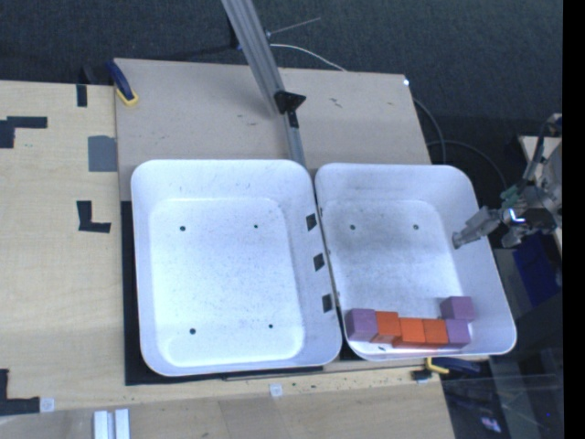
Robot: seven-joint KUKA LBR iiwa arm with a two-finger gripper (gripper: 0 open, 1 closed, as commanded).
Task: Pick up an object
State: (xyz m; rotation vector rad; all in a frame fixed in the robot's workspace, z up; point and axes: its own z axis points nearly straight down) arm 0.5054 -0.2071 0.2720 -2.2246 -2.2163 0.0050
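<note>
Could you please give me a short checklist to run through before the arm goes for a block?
1. Blocks present: ok, purple block and orange blocks lie along the near wall of the right bin.
2. Blocks separated: not ok, they touch in a row.
3. Tool above the target: not ok, it sits at the bin's right rim, apart from the blocks.
4. Tool opening: cannot tell.
5. Tool carrying anything: cannot tell.

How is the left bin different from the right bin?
The right bin has purple and orange blocks along its near wall; the left bin shows just speckled floor. The pincer hangs at the right bin's far-right rim, away from the left bin. Both are shallow, white and rounded.
</note>
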